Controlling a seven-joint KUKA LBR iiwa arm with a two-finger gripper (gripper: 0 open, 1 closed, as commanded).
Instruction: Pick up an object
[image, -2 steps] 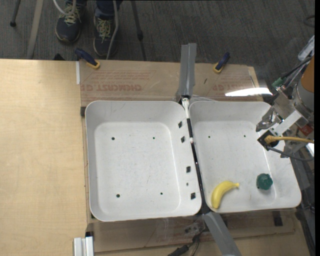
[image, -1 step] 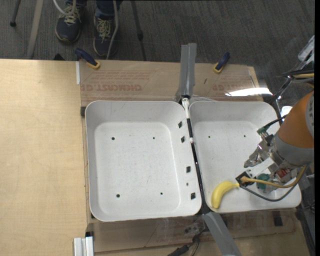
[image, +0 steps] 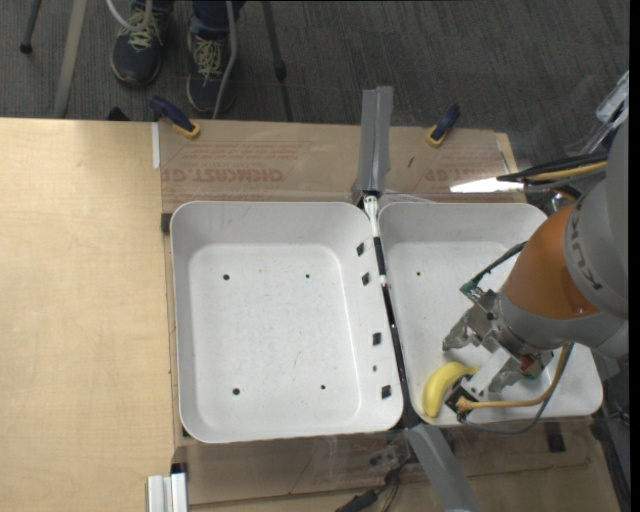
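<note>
We saw the gripper (image: 478, 372) low in the right bin (image: 440, 250), just beside the banana (image: 440, 386); whether it gripped anything we could not tell. The banana lay near the bin's front left corner. The left bin (image: 270, 225) sat alongside on the worktop (image: 80, 300).

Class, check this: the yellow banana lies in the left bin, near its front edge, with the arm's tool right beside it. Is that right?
Not quite. The banana lies in the right bin, not the left. The rest holds: it is near the front edge, with the tool right beside it, as the camera view shows.
</note>
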